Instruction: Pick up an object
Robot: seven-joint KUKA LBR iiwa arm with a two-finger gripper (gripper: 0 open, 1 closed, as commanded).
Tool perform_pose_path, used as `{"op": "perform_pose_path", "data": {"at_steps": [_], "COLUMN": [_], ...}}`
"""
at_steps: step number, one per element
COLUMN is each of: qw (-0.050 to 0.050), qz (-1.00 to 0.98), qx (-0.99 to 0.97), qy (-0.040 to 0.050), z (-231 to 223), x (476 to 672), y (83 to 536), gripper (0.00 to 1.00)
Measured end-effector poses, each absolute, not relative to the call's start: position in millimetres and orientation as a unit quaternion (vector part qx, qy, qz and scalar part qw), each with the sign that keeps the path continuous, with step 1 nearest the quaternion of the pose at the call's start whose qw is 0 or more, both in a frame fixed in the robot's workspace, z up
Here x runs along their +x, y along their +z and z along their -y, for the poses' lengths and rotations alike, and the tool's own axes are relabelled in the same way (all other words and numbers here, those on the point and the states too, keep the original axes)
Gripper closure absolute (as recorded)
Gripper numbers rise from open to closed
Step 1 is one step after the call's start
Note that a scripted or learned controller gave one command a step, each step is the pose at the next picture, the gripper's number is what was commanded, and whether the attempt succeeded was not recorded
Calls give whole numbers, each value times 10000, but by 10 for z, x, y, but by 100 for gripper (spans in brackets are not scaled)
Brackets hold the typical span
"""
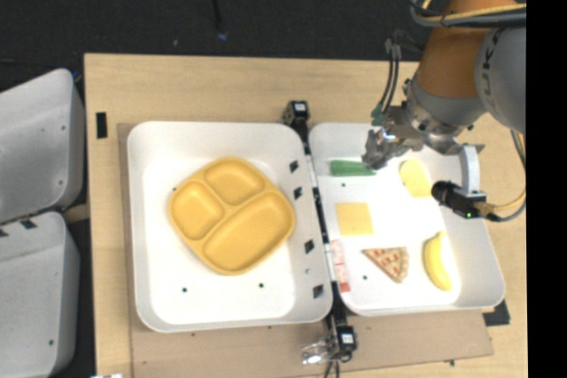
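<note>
Arm (461, 57), grey with an orange band, stood highest and nearest the lens, reaching in from the right and bent down over the far end of the right bin (478, 292). Surface (106, 93): tan, bearing both white bins side by side. Left bin (151, 297): held one yellow divided plate (232, 213) with three compartments, near its middle. Right bin: held five small items, all lying flat on its floor and none lifted. Yellow square slice (354, 219), mid-bin; pizza wedge (388, 262), nearer the front; banana (436, 262), at the right, just beside the wedge; pale yellow oval piece (415, 178), near the far right; green strip (352, 167), at the far left of this bin. Hand (379, 151): lowered just beside the right end of the green strip, possibly touching it; how far apart it stood could not be told, and nothing was seen held. Task status, by judgement: approach made, grasp and lift outstanding.
</note>
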State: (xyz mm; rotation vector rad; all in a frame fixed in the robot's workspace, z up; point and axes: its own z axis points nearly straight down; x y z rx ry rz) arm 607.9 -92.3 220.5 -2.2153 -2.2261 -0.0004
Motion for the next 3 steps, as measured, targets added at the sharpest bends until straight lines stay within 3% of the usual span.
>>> {"op": "perform_pose_path", "data": {"at_steps": [3], "qw": [12], "qz": [7096], "qx": [-7046], "qy": [3], "z": [-602], "x": [5467], "y": [2287], "gripper": [100]}}
